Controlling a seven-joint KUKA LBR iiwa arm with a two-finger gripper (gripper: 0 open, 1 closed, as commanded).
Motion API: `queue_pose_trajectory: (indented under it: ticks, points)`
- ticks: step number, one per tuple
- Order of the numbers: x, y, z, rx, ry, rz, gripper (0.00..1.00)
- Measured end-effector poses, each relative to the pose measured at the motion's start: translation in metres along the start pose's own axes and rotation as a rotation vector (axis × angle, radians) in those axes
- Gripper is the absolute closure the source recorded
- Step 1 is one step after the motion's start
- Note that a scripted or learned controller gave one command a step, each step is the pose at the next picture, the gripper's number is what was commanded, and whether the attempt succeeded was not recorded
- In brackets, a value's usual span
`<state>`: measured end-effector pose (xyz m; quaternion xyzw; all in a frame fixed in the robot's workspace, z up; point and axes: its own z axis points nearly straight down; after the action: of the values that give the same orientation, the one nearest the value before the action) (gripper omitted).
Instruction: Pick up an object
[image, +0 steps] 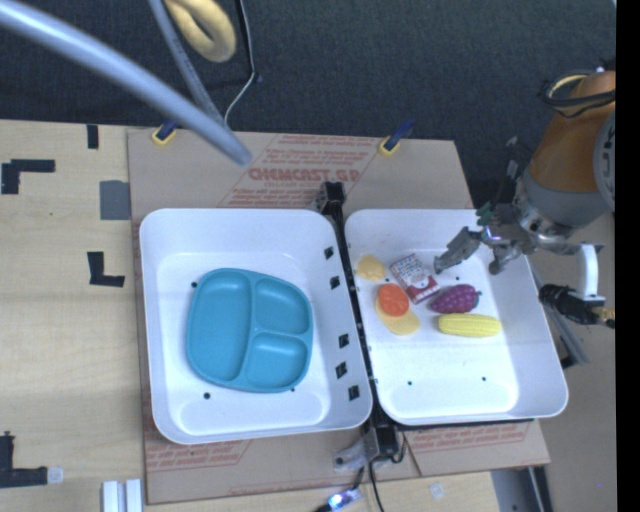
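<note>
Cardboard-topped bench, blue tray in left bin, pincer spread, ungrasping, above grapes, corn, carton

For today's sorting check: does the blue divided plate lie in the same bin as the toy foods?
No. The blue divided plate lies in the left bin, while the toy foods lie in the right bin.

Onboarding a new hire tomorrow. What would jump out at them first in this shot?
Probably the blue divided plate sitting alone in the left bin, the biggest block of colour. Next, the cluster of small toy foods in the right bin: purple grapes, a yellow corn cob, an orange piece and a red-and-white packet. The gripper is open above that bin's upper right part, beside the cluster.
</note>
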<state>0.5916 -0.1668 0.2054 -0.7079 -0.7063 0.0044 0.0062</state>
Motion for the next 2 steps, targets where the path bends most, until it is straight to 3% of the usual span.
queue_pose_trajectory:
  ticks: [1,2]
  points:
    - [0.0,0.003,-0.008,-0.013,-0.002,-0.004,0.0]
    - [-0.003,0.005,0.054,-0.012,-0.003,-0.003,0.0]
